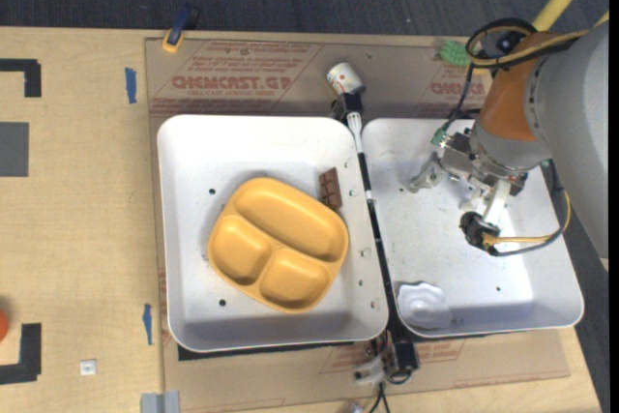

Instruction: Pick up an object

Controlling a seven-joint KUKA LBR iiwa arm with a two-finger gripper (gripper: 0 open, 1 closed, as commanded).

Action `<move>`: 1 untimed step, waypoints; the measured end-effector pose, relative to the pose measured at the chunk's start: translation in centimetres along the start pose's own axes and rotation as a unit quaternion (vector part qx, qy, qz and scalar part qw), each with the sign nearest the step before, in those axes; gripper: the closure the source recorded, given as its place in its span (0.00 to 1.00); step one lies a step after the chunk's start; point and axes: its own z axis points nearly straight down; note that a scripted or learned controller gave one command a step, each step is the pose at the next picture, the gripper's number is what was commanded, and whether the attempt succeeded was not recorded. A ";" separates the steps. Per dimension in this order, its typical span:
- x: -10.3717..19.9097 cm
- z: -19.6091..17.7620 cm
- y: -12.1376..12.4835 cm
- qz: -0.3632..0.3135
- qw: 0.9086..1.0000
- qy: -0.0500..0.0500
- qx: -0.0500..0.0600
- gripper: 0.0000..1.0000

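Your arm (pixel 580 102) is a broad, smooth casing of pale grey. Above the wrist you see an orange band (pixel 505 106), and a thin black cable (pixel 488 36) curls in a loop beside its top edge. The gripper (pixel 449 171) below is a cluster of silvery metal parts with dark fittings.

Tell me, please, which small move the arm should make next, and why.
Probably move the gripper toward the lower left corner of the right bin, until it stands over the small white object there. The gripper hangs over the bin's upper part, apart from that object, which is the nearest thing; the yellow divided plate lies in the left bin.
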 end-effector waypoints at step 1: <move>-3.8 -2.2 6.1 -0.069 0.998 0.000 -0.001 0.00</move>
